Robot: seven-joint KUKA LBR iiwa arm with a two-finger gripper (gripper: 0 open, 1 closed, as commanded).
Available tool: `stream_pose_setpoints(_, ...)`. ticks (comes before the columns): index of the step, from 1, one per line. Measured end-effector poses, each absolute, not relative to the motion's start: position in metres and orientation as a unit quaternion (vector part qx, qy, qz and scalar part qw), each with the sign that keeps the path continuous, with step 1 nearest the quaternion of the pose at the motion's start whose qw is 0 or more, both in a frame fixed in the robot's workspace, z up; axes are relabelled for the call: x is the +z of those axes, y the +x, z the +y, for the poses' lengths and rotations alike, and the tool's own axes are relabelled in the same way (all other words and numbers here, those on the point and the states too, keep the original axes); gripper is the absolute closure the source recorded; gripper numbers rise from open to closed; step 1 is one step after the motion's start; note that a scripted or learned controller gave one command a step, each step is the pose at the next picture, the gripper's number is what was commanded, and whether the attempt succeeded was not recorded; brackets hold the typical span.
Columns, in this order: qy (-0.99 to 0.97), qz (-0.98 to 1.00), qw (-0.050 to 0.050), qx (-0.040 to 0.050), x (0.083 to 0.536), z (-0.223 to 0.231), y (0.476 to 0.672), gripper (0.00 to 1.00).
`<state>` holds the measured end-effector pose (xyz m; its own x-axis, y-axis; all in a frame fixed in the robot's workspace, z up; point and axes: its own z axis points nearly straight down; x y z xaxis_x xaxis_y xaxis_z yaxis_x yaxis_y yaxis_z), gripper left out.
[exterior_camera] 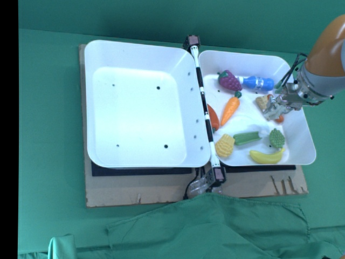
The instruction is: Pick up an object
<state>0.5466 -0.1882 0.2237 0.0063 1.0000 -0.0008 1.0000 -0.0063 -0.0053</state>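
The right bin holds several toy foods: purple grapes, a blue bottle, a carrot, a red piece against the left wall, a yellow corn, a green cucumber, a knobbly green piece and a banana. My gripper hangs low over the right side of this bin, right beside a tan piece. A small orange-red piece peeks out just below it.
The left bin lies beside the right one, with a black-and-white divider bar between them. Both rest on a cardboard sheet. Crumpled green cloth covers the front.
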Motion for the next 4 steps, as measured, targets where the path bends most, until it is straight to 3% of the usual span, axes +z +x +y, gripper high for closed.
stream_pose_setpoints(1, -0.708, -0.706, -0.004, -0.0014, 0.232, -0.187, 0.579, 1.0)
stream_pose_setpoints(2, -0.708, -0.706, -0.004, -0.0012, 0.248, -0.187, 0.587, 1.0)
stream_pose_setpoints(3, -0.709, -0.706, -0.001, 0.0004, 0.233, -0.187, 0.581, 1.0)
stream_pose_setpoints(4, -0.709, -0.705, -0.007, -0.0037, 0.185, -0.188, 0.552, 1.0)
